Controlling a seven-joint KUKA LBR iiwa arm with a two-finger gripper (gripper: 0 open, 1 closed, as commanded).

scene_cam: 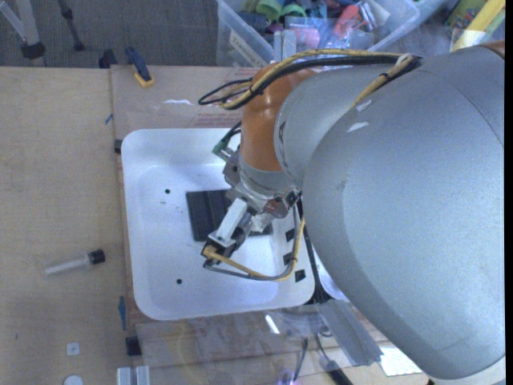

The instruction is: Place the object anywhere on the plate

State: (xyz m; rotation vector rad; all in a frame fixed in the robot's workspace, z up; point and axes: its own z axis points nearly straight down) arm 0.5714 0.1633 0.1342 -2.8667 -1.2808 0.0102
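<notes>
Looking down on the bench (48, 151), the big grey arm (401, 199) fills the right side, its orange band bent over the white bin (148, 287). The claw (255, 215) sits low inside that bin, tucked under the wrist, and whether it is apart or together I cannot tell from this angle. The black slab (204, 212), flat, dark and roughly rectangular, lies on the bin floor near the middle. Its right edge is just beside the claw, and nothing shows it being held. Out on the bare bench to the left lies a small pale tube (74, 262) with a black cap. Up top stands a clear tub (232, 22) of colourful toys, with a blue clamp (140, 66) nearby.
</notes>
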